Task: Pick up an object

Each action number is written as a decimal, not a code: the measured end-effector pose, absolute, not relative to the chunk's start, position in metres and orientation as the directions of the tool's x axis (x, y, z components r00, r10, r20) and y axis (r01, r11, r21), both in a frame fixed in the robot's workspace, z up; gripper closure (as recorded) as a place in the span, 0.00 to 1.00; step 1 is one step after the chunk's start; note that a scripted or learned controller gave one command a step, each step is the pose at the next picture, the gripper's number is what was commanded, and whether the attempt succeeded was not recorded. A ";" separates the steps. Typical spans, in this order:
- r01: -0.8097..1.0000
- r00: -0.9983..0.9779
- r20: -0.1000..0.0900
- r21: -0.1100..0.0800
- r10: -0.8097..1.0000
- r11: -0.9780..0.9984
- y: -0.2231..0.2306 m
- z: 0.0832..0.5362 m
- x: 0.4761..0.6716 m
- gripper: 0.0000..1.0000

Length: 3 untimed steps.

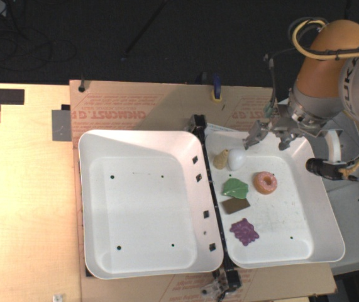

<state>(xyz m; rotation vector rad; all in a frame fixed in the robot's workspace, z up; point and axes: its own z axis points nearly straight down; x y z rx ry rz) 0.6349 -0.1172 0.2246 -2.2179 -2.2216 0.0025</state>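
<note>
The tabletop (22, 194) was pale wood, with printed brown cardboard (135, 109) lying under both bins. The left bin (97, 168) was smooth white plastic with rounded corners and small dark holes in its floor. Black clips (205, 214) joined it to the right bin (320, 231). In the right bin lay a tan lump (220, 160) touching a white egg-shaped piece (236, 160), a green leaf shape (235, 187), a flat brown rectangle (235, 205), a knobbly purple cluster (245, 231) and a pink ring-shaped doughnut (265, 183). The tan lump was too small to identify. The gripper (269, 138) hovered above the bin's far rim, its fingers (253, 138) spread wide and holding nothing. The arm (324, 74) was cut off at the right.
</note>
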 end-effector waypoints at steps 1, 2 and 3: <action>1.000 0.002 0.002 -0.003 1.000 -0.002 -0.100 0.269 0.555 0.00; 1.000 -0.002 0.001 0.000 1.000 0.002 -0.080 0.324 0.503 0.00; 1.000 -0.001 0.001 -0.005 1.000 0.001 -0.081 0.330 0.505 1.00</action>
